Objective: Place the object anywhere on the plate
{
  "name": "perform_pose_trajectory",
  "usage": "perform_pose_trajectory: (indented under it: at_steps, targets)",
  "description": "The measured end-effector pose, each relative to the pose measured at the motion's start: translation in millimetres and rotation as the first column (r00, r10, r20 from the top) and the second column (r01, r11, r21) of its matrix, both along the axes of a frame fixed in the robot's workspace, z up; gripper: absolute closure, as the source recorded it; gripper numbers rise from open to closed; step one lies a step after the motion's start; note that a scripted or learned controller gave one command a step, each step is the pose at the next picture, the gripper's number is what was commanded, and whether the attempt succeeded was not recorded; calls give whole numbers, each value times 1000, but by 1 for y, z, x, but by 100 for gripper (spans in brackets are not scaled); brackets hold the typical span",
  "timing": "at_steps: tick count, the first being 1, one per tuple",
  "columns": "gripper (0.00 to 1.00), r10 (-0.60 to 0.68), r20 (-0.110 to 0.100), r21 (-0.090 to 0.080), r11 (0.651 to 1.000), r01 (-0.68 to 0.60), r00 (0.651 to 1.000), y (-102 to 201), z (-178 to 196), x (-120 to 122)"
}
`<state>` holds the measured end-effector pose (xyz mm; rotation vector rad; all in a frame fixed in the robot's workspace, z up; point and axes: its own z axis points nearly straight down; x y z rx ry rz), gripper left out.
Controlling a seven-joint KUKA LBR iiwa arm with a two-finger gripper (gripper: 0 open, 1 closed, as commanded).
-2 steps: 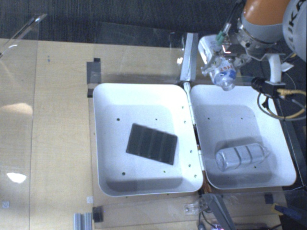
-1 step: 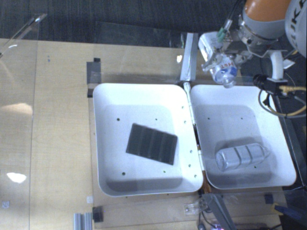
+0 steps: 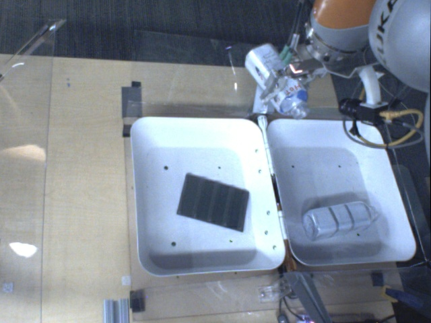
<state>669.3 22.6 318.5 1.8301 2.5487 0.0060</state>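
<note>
**Arm raised behind the bins, object lying in the right bin**

Bins sit side by side on the wooden counter [image 3: 74, 200], seen from above at a slant. The end effector [image 3: 286, 96] hangs at the top of the camera view, above the far edge of the seam where the two bins meet, under the arm's orange band [image 3: 343, 2]. Whether it is apart or together cannot be told: the tip is a tangle of white, metal and bluish parts. Nothing can be made out between them.

The object [image 3: 338, 219], a pale grey ribbed bottle-like piece lying on its side, rests in the near part of the right bin [image 3: 390, 180]. That puts it well apart from the end effector, toward the camera and somewhat to the arm's side.

The plate [image 3: 213, 202], a dark ribbed rectangle lying tilted, sits on the floor of the left bin [image 3: 151, 180], also well nearer the camera than the end effector and on the other side of the seam from the object.
</note>
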Motion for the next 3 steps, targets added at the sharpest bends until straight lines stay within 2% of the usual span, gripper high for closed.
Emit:
perform_pose_trajectory:
  at_steps: [3]
  targets:
    - [100,12,16,0,1000,-12,1000,3,35,3]
